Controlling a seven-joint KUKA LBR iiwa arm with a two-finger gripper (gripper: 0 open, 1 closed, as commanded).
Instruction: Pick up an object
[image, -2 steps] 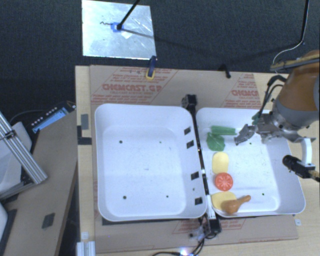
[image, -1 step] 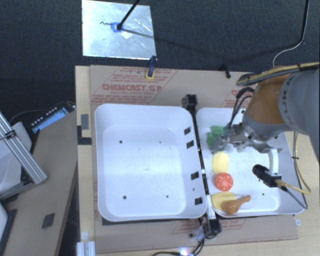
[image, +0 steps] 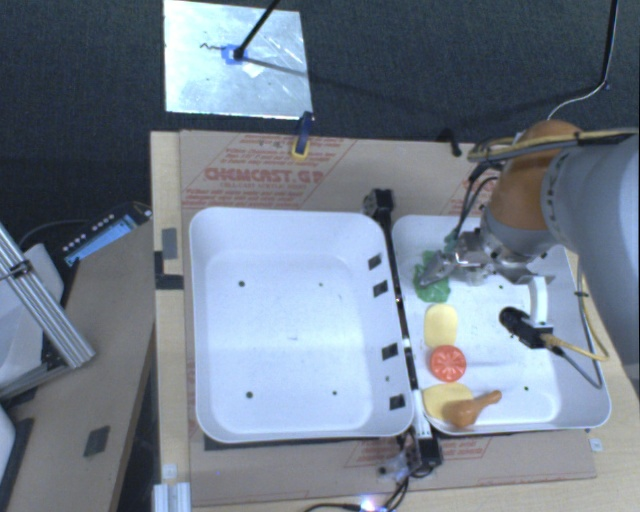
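My gripper (image: 452, 262) is low in the right bin (image: 570, 400), at its far left part. It sits right against a green leafy toy (image: 432, 280), which pokes out to its left and below it. Whether the toy is held is hidden by the wrist. Nearer the front along the bin's left side lie a pale yellow piece (image: 441, 323), a red tomato slice (image: 448, 362) and a tan drumstick (image: 470, 406) resting on a yellow piece (image: 437, 399).
The left bin (image: 215, 300) stands beside the right one, with a black-clipped divider (image: 393, 300) between them. The grey arm (image: 590, 200) covers the right bin's far right corner. A foil sheet (image: 238, 58) lies beyond the bench.
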